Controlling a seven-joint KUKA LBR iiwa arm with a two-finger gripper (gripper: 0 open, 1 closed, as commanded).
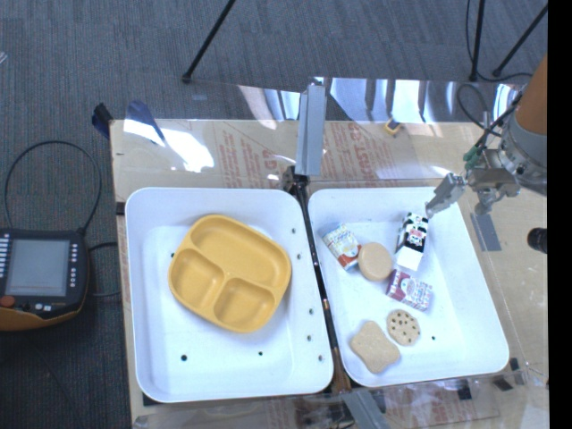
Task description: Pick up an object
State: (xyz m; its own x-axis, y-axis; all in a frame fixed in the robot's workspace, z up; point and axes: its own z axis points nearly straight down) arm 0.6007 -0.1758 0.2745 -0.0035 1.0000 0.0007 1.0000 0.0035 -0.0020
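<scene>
The right bin [474,329] holds several food toys. A black-and-white milk carton [412,240] stands near its upper middle. Around it lie a red-and-white packet [341,244], a round tan biscuit [375,261], a red box [409,290], a chocolate-chip cookie [403,327] and a slice of bread [374,347]. My gripper [465,212] hangs over the bin's upper right corner, just right of and above the carton. It is open, its fingers [444,195] spread wide with nothing between them.
In the left bin [143,239] lies a yellow divided plate [230,272]. A grey upright post [311,137] stands behind the joint between the bins. A teach pendant [40,271] rests on the floor at left.
</scene>
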